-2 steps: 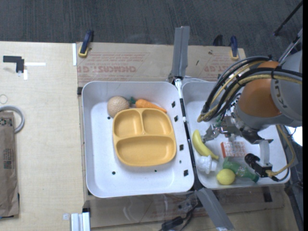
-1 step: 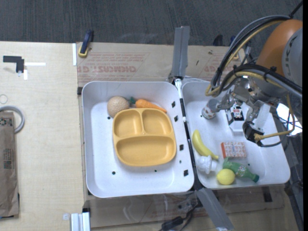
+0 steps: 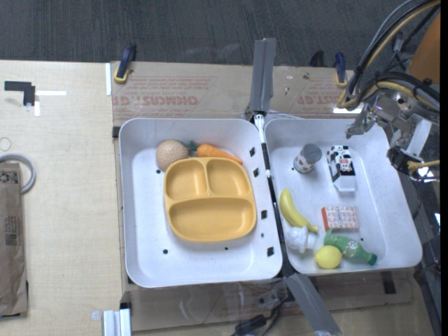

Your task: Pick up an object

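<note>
Reaching in at 3 o'clock, the arm (image 3: 413, 128) is cut off by the frame edge, and its gripper (image 3: 364, 123) is lost among cables and metal parts above the right bin's (image 3: 399, 208) 1 o'clock corner; whether it is wide or narrow cannot be told. Nothing shows between its fingers. A small white figure (image 3: 299, 239) at the bin's 7 o'clock is hard to identify, touching the banana (image 3: 295, 211). Beside it lie a lemon (image 3: 328, 257) and a green bottle (image 3: 352, 250), with a red box (image 3: 340, 218) above, a cup (image 3: 306, 157) at 11 o'clock and a black-and-white carton (image 3: 342, 166) just right of it. In the left bin (image 3: 140, 208), a yellow tray (image 3: 209, 199) partly hides a tan ball (image 3: 170, 153) and a carrot (image 3: 213, 151) at 12 o'clock. Both bins sit on cardboard (image 3: 182, 89) over a pale tabletop (image 3: 56, 159); dark floor (image 3: 175, 12) lies beyond.
</note>
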Motion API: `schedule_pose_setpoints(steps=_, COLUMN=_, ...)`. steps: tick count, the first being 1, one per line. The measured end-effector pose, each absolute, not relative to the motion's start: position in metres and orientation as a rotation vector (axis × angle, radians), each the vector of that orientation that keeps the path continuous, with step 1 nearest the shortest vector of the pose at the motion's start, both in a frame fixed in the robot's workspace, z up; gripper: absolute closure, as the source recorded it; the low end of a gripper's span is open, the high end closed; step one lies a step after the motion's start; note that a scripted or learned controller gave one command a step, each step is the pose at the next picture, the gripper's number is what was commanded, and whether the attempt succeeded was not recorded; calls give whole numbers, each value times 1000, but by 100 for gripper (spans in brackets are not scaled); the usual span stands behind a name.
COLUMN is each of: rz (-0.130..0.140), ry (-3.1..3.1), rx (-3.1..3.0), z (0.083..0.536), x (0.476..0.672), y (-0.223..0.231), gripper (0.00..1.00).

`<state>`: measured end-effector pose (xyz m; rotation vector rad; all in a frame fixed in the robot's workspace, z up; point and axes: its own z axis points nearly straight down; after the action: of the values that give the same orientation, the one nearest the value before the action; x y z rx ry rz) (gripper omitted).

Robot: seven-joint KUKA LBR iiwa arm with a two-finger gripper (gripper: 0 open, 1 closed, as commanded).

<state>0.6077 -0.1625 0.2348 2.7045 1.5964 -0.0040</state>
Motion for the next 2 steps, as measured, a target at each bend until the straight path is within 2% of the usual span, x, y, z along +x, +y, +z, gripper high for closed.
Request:
schedule_pose_setpoints(steps=1, rz=-5, ry=1826, rx=2556, z=112, x=626, y=-179, gripper=0)
schedule_pose_setpoints(steps=2, rz=-6, ry=1828, rx=2552, z=123, x=627, y=-178, gripper=100)
